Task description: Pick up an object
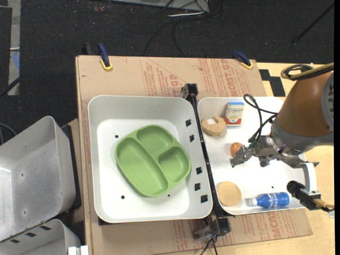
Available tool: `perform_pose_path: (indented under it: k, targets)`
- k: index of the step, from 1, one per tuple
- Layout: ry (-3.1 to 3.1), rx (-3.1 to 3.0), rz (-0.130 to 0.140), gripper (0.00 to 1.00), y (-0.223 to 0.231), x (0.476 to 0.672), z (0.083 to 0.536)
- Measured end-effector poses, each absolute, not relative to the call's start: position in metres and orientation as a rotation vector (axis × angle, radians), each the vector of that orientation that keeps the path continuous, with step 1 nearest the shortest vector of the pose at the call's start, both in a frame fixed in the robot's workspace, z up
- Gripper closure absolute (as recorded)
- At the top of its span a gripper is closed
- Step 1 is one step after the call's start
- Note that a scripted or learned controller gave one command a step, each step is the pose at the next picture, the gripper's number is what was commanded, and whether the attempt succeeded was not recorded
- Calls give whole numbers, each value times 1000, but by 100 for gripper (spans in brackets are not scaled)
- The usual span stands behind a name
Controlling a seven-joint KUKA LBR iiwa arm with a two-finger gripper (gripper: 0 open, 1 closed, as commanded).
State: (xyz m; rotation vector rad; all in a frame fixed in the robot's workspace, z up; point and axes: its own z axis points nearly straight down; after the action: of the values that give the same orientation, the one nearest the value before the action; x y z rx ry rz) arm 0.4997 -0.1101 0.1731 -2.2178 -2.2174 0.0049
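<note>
orange ball (235, 149) mid right bin (265, 209), just beside gripper (240, 158) | jaws: cannot tell | risk: ball rolls off on contact; bread roll (213, 126), round cookie (229, 193) near | green plate (153, 160) in left bin (106, 110)

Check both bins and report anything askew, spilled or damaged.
Nothing is spilled or broken. The blue bottle lies on its side near the right bin's front edge, and the green divided plate sits turned at an angle in the left bin.
</note>
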Motion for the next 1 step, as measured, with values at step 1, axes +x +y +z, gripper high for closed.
perform_pose_path:
  k: [1]
  targets:
    - [-2218, -2219, 4, 0, -108, 509, 122]
